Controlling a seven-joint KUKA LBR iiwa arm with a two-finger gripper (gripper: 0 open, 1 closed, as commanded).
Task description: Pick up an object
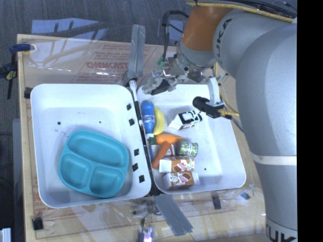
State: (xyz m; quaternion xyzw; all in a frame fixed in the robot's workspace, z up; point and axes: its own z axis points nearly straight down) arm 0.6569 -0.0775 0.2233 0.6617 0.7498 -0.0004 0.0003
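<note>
We're looking down at a wooden bench top [75,59] with red printed lettering on it, covered by a clear glossy sheet that catches reflections. Around it we see dark grey carpet-like floor [75,4]. There's a blue clamp [20,48] on the bench's left corner. Light is even and fairly bright, with soft shadows inside the two white bins [45,105].

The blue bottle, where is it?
The blue bottle lies in the right bin, against its left wall by the divider, with the yellow banana right beside it.
</note>
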